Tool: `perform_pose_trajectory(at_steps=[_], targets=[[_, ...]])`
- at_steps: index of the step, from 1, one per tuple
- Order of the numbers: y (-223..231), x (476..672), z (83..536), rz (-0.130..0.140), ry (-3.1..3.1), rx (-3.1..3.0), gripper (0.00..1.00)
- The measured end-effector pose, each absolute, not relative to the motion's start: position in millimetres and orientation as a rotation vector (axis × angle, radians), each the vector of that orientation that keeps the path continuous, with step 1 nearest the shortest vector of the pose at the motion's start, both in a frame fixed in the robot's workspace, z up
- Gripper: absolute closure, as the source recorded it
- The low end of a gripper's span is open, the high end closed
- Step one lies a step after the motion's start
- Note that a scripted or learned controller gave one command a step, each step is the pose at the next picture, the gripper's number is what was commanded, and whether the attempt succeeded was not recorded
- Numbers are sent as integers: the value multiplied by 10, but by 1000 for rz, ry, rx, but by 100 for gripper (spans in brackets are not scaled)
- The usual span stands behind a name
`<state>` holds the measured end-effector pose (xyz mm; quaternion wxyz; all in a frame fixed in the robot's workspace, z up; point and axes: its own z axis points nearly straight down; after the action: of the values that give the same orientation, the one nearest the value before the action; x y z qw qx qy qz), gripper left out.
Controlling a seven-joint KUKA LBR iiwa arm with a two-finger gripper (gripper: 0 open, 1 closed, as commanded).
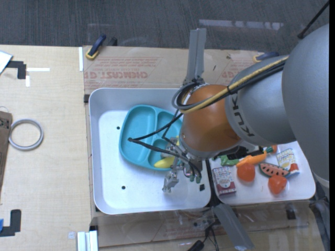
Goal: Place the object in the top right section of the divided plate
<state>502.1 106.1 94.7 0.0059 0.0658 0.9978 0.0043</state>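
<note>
Beside the divided plate (140,137), at its near right edge, your gripper (175,177) hovers; whether it pinches anything, you cannot tell. A yellow object (164,162) lies in the plate's lower section. Confirm your grasp before shifting toward the top right section.

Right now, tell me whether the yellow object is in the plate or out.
In: the yellow object lies inside the teal divided plate, at its near edge.

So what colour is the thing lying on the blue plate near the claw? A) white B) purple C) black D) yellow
D: a small yellow object lies on the teal divided plastic plate, at its lower edge, right beside the claw of the grey and orange arm.
</note>
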Motion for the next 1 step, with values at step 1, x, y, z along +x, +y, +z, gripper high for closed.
perform_pose_trajectory(at_steps=[1], targets=[[1088,5454,935,-6,3038,-803,0]])
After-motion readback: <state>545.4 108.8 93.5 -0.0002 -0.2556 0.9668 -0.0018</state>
